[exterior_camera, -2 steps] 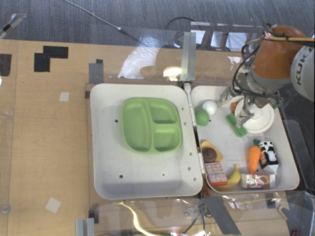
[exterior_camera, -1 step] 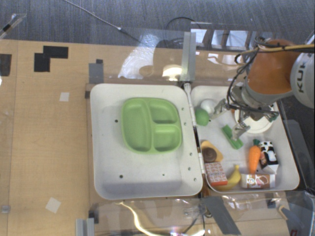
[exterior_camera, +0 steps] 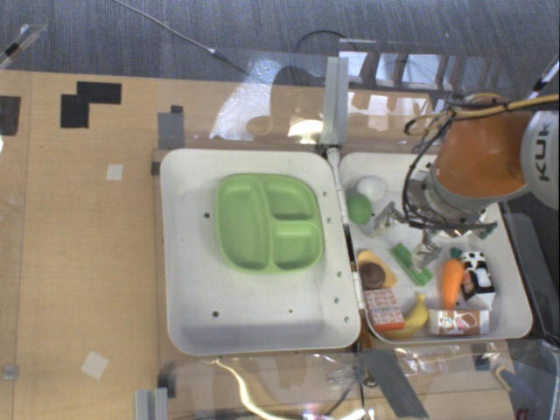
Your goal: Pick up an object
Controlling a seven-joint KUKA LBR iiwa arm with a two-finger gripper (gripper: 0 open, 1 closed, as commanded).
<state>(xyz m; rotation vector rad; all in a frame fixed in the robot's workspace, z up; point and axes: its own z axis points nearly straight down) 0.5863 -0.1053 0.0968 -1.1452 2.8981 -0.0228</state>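
Pincer [exterior_camera: 426,245] low in right bin [exterior_camera: 516,322], grip state unclear; green stick [exterior_camera: 410,263] just beside it, carrot [exterior_camera: 451,283] near.

Two bins, one plate, and a small heap of toy food

Two white bins: the left bin [exterior_camera: 188,322] holds one green divided plate [exterior_camera: 268,221]; the right bin [exterior_camera: 516,318] holds one green ball [exterior_camera: 359,208], one white ball [exterior_camera: 371,187], one green stick [exterior_camera: 410,263], one carrot [exterior_camera: 451,283], one banana [exterior_camera: 417,314], one brown round piece [exterior_camera: 374,275], and three small printed packs [exterior_camera: 383,310] [exterior_camera: 457,323] [exterior_camera: 477,276].
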